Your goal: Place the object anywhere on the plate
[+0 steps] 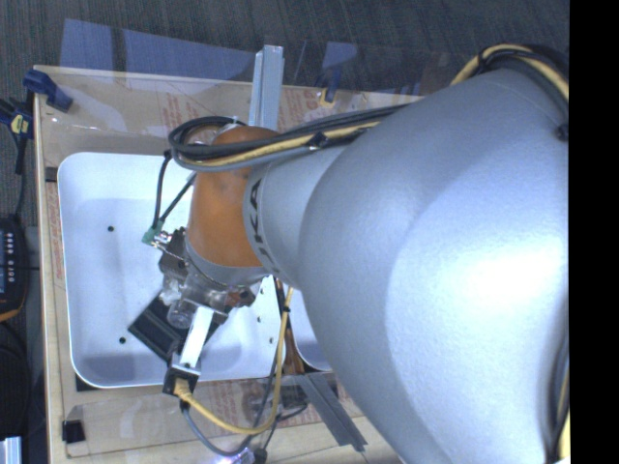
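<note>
Camera view: we see the arm [416, 259] reaching over the left bin [82, 259].
Gripper [179, 332]: low, near edge; we cannot tell its state.
Object, plate: we cannot make out either.

Reaching in from the right, over the left shallow white plastic bin [82, 249]: large grey metal arm [435, 259], orange band [224, 196] above the wrist. Below the band, over the bin's near part: two-finger gripper assembly [184, 322]. Draped along the arm's upper side and hanging past the bin's near rim: yellow and black cables [280, 143]. Behind the bin, upright: grey metal post [267, 85].
</note>
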Available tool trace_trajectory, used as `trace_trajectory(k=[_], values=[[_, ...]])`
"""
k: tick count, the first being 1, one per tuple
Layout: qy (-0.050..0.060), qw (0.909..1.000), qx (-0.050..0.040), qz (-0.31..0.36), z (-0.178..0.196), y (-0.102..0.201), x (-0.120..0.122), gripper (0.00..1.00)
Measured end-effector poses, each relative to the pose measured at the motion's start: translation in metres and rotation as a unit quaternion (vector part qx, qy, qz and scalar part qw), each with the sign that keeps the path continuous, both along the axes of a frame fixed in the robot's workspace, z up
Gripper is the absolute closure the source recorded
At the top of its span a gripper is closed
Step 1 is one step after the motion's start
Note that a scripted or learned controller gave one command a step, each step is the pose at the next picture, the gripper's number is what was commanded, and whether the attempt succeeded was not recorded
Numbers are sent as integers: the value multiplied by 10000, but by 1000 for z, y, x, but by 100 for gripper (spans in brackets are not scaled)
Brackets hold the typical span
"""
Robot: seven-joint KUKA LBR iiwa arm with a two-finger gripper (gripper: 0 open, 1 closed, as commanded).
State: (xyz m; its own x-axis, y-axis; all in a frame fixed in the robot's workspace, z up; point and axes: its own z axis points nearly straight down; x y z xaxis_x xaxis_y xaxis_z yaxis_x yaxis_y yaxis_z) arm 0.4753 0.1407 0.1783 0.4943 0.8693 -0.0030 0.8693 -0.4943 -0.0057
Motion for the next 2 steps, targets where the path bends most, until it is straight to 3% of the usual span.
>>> trace_trajectory(k=[1, 2], values=[[-9, 9934, 2, 1149, 42, 60, 22, 100], [-17, 9977, 9, 675, 129, -25, 20, 100]])
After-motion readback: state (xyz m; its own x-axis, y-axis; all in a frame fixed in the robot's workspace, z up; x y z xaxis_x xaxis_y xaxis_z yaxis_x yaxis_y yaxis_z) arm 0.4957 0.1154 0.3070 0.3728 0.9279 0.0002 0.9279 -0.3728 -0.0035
